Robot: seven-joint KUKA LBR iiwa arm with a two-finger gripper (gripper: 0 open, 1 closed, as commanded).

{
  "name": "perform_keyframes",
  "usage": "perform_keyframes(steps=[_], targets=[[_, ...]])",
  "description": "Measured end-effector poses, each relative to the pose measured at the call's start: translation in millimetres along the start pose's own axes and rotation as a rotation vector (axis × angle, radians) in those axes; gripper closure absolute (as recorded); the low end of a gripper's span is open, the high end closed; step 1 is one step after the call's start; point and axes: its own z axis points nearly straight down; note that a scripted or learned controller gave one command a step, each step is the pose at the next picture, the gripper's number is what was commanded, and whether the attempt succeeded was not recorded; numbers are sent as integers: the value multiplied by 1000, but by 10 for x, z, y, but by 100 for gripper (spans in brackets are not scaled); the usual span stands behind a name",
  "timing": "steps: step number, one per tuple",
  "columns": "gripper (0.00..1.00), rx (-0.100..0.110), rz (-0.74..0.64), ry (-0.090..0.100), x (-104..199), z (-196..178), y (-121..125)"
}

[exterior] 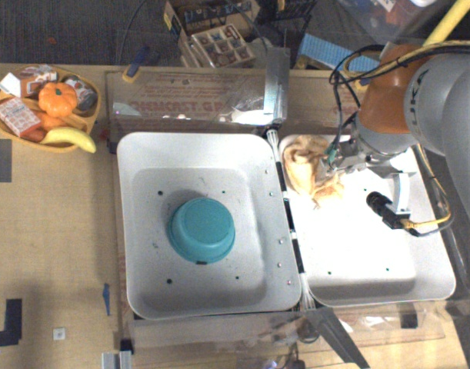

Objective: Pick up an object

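The tool (336, 162) hangs low over the right bin's (373, 275) far left corner, touching or just above a tan, crumpled object (300, 167) lying to its left; its grip state I cannot tell.

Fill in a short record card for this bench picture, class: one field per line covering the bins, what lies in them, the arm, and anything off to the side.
left bin: holds a teal bowl, upside down, near its middle
right bin: holds a tan, crumpled soft object at its far left corner
arm: reaches in from the right, over the right bin's far end
gripper: down at the tan object; a hold cannot be confirmed
off to the side: a basket of toy food with a banana and a small pumpkin, on the bench at far left
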Motion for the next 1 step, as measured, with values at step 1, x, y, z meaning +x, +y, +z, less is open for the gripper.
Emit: perform_keyframes(steps=[1], targets=[[100,11,-239,2,236,-822,372]])
